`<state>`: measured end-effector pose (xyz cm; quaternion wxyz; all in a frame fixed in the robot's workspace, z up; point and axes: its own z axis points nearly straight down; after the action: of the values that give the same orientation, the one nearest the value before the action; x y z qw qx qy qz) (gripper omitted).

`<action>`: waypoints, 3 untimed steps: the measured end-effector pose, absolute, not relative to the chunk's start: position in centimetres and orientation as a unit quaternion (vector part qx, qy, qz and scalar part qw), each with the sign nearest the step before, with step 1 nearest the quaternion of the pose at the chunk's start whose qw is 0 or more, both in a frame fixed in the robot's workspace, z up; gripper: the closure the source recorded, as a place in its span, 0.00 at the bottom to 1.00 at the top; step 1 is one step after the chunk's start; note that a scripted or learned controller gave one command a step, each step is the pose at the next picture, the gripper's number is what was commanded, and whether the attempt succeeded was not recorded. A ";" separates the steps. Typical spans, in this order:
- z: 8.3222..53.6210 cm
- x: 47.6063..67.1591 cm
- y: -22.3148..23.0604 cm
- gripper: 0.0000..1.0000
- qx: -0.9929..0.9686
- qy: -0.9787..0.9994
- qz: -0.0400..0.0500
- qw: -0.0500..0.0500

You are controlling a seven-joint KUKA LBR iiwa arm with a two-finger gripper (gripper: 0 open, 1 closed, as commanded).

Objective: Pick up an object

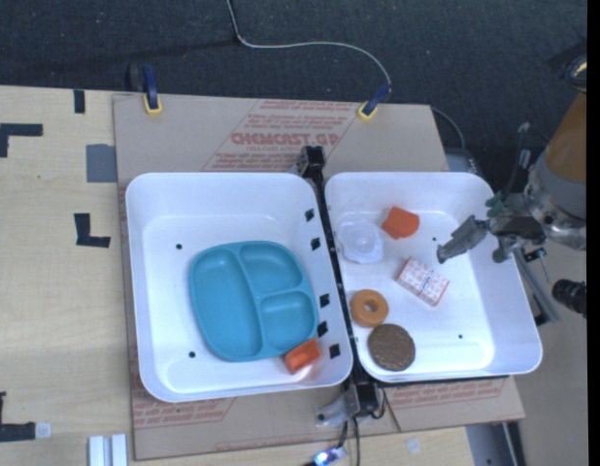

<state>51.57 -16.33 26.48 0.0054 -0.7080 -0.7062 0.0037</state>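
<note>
The right bin [475, 187] holds an orange block [400, 222], a clear round cup [360, 241], a pink-and-white patterned packet [422, 282], a small glazed doughnut [369, 308] and a brown round cookie [390, 347]. My gripper [472, 253] hangs over the right side of this bin, open, with nothing between its fingers. One dark finger [457, 240] points left toward the packet and stands a little right of and above it. The other finger [502, 250] is near the bin's right wall.
The left bin [154, 212] carries a blue divided plate [253, 298] and a small orange piece [302, 356] at its front right corner. A black divider [324, 250] runs between the bins. Cardboard [281, 129] lies under both.
</note>
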 end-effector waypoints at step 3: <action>18.2 52.4 -16.1 0.00 -0.707 -0.707 0.002 0.002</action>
<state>52.36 -16.14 18.18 0.0016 -0.7068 -0.7074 0.0018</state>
